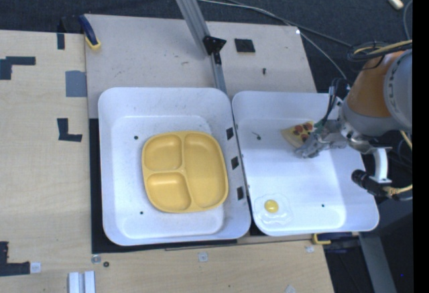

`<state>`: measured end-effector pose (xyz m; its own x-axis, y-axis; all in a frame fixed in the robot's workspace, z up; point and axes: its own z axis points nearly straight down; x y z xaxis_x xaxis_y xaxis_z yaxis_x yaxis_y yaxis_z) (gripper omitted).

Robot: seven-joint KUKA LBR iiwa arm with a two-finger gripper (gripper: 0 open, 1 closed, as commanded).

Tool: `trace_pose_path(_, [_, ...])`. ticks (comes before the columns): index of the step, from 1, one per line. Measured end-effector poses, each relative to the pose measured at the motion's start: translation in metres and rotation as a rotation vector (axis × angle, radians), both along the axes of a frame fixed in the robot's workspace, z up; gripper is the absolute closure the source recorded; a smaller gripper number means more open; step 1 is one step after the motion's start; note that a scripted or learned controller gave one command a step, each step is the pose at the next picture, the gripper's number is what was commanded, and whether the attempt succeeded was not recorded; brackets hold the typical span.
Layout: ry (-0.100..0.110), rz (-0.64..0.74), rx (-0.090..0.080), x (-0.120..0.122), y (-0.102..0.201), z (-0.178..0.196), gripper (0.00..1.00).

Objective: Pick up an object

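- End effector [310,148]: low in the right shallow white bin [335,214], at the near edge of a small flat tan food-like piece with red and yellow specks [298,131]. Finger state: cannot tell, too small and dark against the bin floor.
- Target location: tan piece flat near the right bin's upper middle, touching or just beside the end effector tip; contact versus overlap not resolvable.
- Risk one: flat, thin item, little to grip. Likely to slide along the smooth bin floor rather than lift if approached from the edge.
- Risk two: off-centre placement. Closing beside the piece, not around it, means an empty grasp.
- Risk three: downward pressure on the bin floor. Possible scrape or tilt of the bin.
- Alternative object: white fried-egg toy with yellow yolk [272,208], near the bin's front left corner, well apart from the end effector.
- Yellow three-compartment plastic plate [184,171] in the left white bin [114,151]: well clear, no collision concern.
- Cables beside the grey arm [389,100]: possible snag on lift.
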<state>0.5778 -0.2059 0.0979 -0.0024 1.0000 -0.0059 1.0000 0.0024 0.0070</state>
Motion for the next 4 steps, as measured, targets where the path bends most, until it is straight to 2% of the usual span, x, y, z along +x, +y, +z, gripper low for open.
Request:
trace_pose_path(1, [0.003, -0.001, 0.005, 0.004, 0.003, 0.063, 1.00])
trace_pose_path(3, [0.002, -0.001, 0.004, 0.004, 0.003, 0.180, 1.00])
trace_pose_path(4, [0.009, 0.003, 0.007, 0.007, 0.057, 0.165, 1.00])
